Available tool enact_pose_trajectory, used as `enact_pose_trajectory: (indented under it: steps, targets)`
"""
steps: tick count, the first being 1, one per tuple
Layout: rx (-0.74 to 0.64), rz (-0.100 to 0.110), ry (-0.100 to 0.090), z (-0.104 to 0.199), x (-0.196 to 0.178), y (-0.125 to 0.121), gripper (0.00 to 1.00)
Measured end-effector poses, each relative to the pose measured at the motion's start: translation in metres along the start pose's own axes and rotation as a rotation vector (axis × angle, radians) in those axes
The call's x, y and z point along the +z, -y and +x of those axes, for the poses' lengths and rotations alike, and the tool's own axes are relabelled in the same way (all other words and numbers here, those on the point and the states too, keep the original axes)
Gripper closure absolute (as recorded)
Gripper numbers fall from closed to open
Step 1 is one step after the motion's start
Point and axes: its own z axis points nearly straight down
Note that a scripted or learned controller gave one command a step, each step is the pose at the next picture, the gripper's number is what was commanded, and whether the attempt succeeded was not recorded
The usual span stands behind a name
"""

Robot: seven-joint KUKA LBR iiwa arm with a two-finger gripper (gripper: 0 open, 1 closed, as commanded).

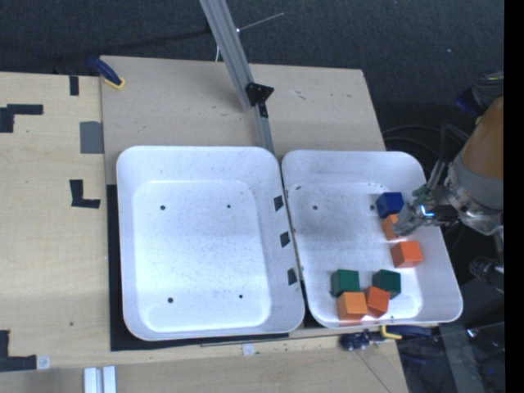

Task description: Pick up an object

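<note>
The right bin holds several small blocks. A blue block lies near its right wall, with an orange block just below it. My gripper reaches in from the right and hangs right beside these two, partly covering the orange one. Another orange block lies a little nearer the front. At the bin's front sit two green blocks and two orange blocks, close together.
The left bin stands against the right one. A slanted metal bar crosses the bench behind the bins. The arm's grey and orange wrist looms over the right bin's right rim.
</note>
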Motion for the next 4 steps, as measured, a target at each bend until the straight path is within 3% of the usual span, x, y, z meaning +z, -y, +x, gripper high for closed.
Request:
enact_pose_trajectory:
  steps: [1,2,4]
  targets:
    - [0.000,-0.001,0.000,0.000,-0.047,-0.001,1.00]
    - [-0.005,0.005,-0.003,0.057,-0.031,-0.004,1.00]
    - [-0.006,0.005,-0.003,0.161,-0.034,0.000,1.00]
